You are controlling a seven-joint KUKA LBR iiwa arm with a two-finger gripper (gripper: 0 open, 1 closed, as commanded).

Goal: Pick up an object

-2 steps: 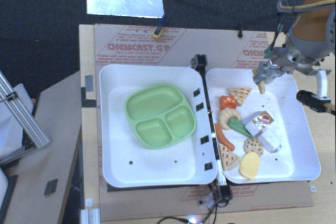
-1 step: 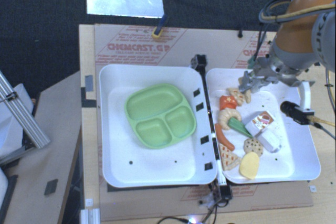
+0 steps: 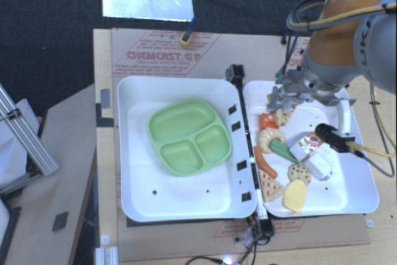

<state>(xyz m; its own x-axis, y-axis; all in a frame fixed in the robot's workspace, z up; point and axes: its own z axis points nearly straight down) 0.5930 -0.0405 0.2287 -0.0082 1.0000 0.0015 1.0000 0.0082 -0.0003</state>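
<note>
Camera view: the pincer (image 3: 280, 98) is seen low over the right bin (image 3: 366, 186); its opening cannot be told. The toy croissant (image 3: 270, 138) lies just toward 6 o'clock.

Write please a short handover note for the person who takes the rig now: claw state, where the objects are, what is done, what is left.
Claw: low over the back left of the right bin, above the toy food pile; open or shut cannot be judged.
Objects: toy food lies along the right bin's left side. The green divided plate sits in the left bin.
Done: nothing visibly picked up.
Left: grasp one object and lift it.
</note>
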